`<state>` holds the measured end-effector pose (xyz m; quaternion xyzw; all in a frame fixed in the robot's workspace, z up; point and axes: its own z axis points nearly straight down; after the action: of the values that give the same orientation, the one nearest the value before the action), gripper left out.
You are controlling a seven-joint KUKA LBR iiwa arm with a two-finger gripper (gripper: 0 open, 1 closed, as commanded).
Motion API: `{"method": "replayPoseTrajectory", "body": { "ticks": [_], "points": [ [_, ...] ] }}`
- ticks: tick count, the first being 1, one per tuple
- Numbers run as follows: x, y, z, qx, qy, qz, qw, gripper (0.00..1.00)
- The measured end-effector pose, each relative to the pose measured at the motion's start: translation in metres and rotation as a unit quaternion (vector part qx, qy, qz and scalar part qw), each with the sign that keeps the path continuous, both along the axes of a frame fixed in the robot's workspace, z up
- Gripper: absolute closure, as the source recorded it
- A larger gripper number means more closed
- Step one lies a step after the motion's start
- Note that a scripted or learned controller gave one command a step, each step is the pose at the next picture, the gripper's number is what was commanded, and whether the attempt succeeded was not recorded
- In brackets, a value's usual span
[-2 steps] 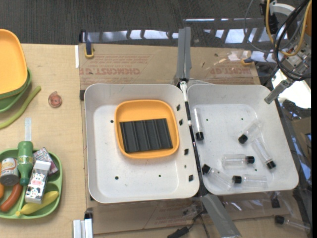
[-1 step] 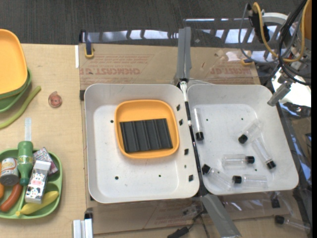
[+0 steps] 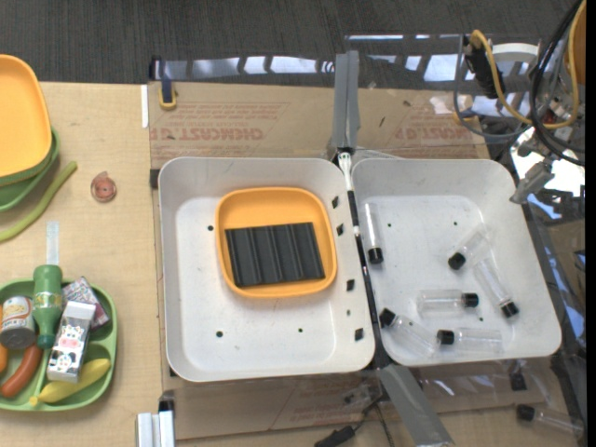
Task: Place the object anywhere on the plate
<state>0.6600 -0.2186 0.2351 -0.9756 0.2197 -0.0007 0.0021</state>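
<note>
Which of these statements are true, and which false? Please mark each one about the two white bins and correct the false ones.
1. An orange plate sits in the left bin. True.
2. A clear vial lies on the plate. False: a black ridged slab lies on it.
3. Several clear vials with black caps lie in the right bin. True.
4. The green tray of toy food stands inside the right bin. False: it stands on the bench, left of both bins.

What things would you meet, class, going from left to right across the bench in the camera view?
Green tray of toy food → pink disc → left white bin holding the orange plate with its dark ribbed block → right white bin with clear black-capped tubes.
</note>
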Motion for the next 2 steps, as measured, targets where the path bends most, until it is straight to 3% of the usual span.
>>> {"method": "replayPoseTrajectory", "body": {
  "ticks": [1, 2],
  "points": [
    [0.0, -0.001, 0.033, 0.0003, -0.001, 0.122, 0.9925, 0.0],
    [0.0, 0.0, 0.063, 0.0004, -0.001, 0.122, 0.9925, 0.0]
  ]
}}
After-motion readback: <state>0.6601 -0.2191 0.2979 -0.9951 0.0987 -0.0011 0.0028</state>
